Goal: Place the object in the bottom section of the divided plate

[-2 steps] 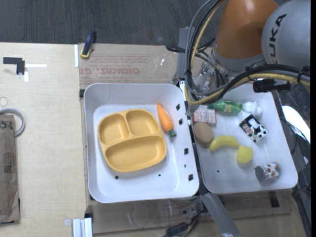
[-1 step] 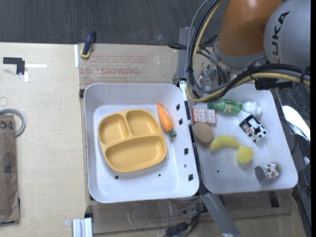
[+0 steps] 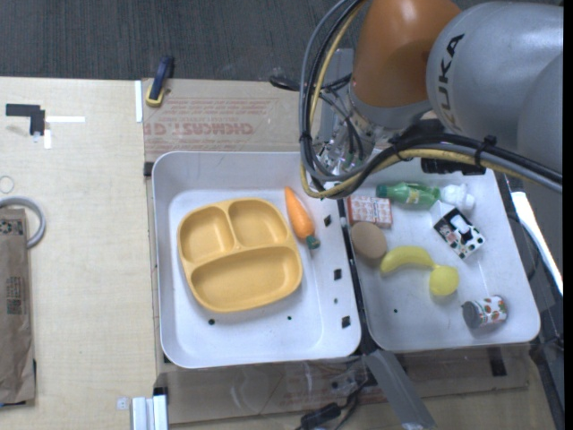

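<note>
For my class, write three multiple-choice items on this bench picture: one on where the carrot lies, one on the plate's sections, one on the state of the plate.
1. Where is the carrot?
A. In the left bin, beside the plate's right edge
B. In the right bin
C. On the plate

2. How many sections has the yellow plate?
A. Two
B. Three
C. Four

3. What lies in the plate's bottom section?
A. The banana
B. The carrot
C. Nothing

Answers: 1 A, the carrot rests on the bin floor by the rim. 2 B, two small sections above one wide one. 3 C, the banana sits in the right bin.
</note>
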### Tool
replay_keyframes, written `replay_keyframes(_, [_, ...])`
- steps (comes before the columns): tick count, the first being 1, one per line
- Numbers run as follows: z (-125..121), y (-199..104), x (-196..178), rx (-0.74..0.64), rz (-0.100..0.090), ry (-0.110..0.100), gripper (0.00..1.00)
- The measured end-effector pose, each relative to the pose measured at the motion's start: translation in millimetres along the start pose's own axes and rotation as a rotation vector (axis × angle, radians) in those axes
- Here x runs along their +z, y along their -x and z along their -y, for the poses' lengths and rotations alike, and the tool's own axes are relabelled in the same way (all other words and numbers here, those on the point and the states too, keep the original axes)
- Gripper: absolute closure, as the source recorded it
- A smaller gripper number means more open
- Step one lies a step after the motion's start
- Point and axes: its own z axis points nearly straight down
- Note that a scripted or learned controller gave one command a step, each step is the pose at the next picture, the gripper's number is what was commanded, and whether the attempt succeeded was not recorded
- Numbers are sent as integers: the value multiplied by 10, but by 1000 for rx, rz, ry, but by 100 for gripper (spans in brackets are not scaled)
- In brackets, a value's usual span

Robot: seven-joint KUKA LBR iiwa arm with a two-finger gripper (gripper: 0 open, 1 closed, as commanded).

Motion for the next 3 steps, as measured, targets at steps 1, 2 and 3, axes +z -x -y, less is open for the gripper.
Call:
replay_keyframes(1, [817,182,-1268,-338,1,0,100])
replay_keyframes(2, [1388,804,-807,-53,0,-1,100])
replay_keyframes(3, [1427,606,-556,-108,0,-1,100])
